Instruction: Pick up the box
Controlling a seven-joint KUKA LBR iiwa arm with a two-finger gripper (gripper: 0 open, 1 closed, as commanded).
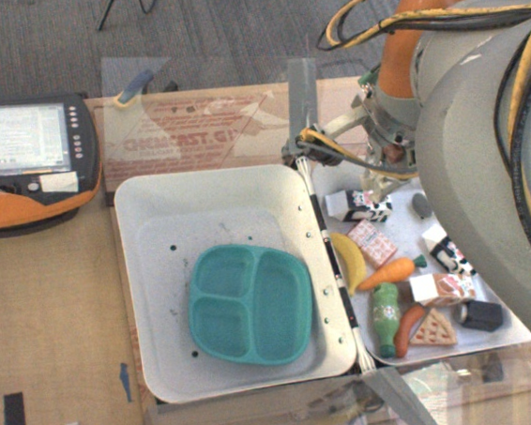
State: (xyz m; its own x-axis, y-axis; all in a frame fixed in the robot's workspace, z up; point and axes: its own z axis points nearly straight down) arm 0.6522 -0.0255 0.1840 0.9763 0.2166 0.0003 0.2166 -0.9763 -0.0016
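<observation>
My end effector (pixel 376 189) hung over the right bin (pixel 421 346); can't tell its state. The box (pixel 359 204) sat just below w/ banana (pixel 350 259) close: risk of nudging neighbours.

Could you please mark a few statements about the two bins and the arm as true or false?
1. The teal tray lies in the left bin. True.
2. The banana lies on the teal tray. False: it is in the right bin.
3. The carrot is beside the green bottle. True.
4. The hand hangs over the left bin. False: over the right one, near the black-and-white box.
</observation>
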